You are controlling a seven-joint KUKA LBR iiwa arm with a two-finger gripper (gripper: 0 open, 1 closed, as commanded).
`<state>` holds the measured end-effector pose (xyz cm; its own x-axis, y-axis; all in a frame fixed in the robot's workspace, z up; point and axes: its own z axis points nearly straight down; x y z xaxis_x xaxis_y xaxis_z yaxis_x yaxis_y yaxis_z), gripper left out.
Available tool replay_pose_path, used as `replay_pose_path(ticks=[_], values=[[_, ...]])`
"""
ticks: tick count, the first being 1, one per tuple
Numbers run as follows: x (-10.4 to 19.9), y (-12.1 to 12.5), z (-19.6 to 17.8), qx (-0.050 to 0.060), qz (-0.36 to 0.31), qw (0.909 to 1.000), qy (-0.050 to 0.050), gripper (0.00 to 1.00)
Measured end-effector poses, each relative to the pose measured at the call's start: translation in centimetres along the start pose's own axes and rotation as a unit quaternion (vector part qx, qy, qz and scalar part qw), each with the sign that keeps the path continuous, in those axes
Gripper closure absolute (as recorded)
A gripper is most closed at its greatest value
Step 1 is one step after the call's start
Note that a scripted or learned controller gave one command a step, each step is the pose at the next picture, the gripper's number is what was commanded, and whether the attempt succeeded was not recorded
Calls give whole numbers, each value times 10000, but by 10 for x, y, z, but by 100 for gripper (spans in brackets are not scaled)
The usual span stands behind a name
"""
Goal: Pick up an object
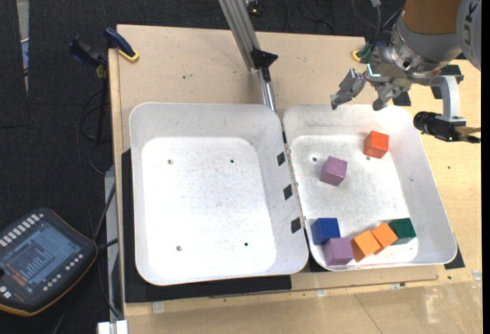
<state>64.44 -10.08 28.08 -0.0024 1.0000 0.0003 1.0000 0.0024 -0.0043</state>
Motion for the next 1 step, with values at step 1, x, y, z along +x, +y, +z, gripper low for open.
replay_pose_path(ticks=[1], values=[[0,0,-2,-16,-2,10000,-3,0]])
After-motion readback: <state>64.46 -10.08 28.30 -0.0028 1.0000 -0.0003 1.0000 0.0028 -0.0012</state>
